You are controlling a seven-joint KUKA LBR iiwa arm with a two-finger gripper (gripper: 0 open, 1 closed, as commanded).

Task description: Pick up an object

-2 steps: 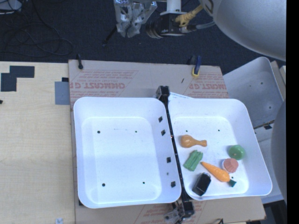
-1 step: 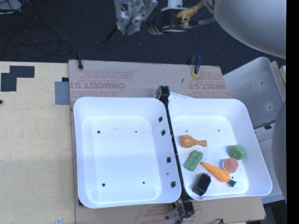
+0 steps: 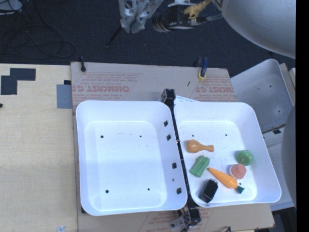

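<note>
Objects for picking all sit in the right bin (image 3: 251,115), lower half, 6 of them. Orange drumstick-shaped toy (image 3: 199,147) lies near bin centre, left side. Green ridged piece (image 3: 199,166) sits just below it, tilted. Orange carrot (image 3: 223,178) lies diagonal, its thick end near the green piece, its tip pointing lower right at a small teal bit (image 3: 240,190). Black block (image 3: 208,191) sits at the bin's bottom edge, just beside the carrot's left end. Pink round item (image 3: 238,171) touches or nearly touches the carrot from above. Green round item (image 3: 244,157) sits just above the pink one, near the right wall. Left bin (image 3: 87,129) sits beside it, sharing the black centre divider (image 3: 174,144). Both bins rest on a cardboard sheet (image 3: 145,83) on the wooden bench (image 3: 34,153). Gripper (image 3: 137,13) hangs at top of frame, above the dark floor, well apart from both bins, nothing between fingers; open or closed, cannot tell. Grey arm (image 3: 260,13) fills the top right corner.
</note>
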